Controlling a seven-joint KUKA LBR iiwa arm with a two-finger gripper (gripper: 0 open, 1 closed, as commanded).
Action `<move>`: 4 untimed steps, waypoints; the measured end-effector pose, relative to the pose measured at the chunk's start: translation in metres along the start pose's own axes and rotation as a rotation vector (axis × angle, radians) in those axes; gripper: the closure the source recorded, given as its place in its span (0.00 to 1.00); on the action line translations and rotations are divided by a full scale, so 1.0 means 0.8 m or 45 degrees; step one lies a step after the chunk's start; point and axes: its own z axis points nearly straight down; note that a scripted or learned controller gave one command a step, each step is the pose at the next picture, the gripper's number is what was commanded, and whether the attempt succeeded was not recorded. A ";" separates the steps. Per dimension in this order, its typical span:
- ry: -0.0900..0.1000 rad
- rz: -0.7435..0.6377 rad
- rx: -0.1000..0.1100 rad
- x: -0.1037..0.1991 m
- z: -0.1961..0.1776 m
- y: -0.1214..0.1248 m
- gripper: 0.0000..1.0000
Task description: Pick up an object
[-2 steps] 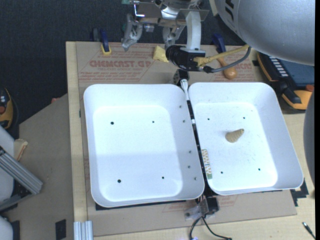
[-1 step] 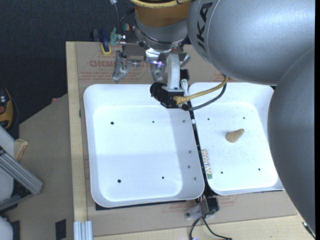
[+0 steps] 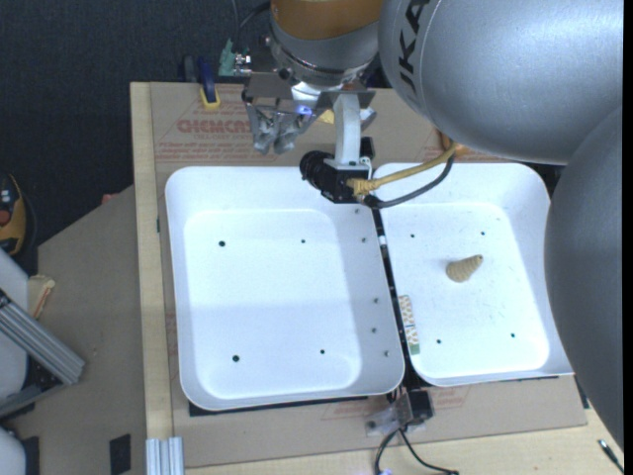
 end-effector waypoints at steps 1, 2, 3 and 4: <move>-0.006 0.004 0.017 -0.002 0.103 -0.027 1.00; 0.000 0.005 0.001 -0.001 0.082 -0.024 1.00; 0.001 0.006 -0.001 -0.001 0.069 -0.023 1.00; 0.002 0.006 -0.003 0.000 0.057 -0.023 1.00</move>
